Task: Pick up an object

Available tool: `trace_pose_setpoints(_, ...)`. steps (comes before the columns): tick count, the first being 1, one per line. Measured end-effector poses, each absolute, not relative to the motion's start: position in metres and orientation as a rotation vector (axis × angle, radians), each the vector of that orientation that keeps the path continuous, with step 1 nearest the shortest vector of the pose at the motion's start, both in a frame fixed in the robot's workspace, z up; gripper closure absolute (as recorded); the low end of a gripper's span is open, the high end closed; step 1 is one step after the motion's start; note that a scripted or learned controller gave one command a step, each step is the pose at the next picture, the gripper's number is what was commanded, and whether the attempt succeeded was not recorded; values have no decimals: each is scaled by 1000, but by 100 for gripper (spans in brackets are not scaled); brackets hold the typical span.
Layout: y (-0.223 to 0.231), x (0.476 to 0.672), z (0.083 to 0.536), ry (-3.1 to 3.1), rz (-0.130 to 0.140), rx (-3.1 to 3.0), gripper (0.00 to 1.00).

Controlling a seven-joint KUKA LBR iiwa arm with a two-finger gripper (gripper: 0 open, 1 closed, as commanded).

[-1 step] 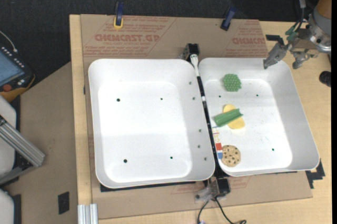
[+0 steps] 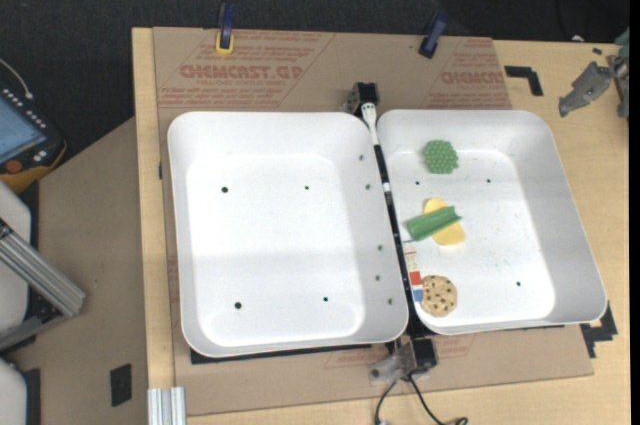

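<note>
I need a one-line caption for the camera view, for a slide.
Gripper waits at the right edge, beyond the right bin holding a green ball, green strip, yellow piece and cookie.

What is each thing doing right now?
Gripper: up at the right edge, beyond the bins, holding nothing.
Green ball: lying in the right bin.
Green stick: lying across the yellow piece.
Cookie: flat, near the front corner.
</note>
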State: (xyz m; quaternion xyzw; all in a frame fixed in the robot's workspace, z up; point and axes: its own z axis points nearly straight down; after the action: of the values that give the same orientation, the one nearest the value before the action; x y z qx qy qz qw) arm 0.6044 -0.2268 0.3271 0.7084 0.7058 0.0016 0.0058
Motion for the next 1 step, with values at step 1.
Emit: trace_pose_setpoints(1,-225,527,437,2211,6,2217,0)
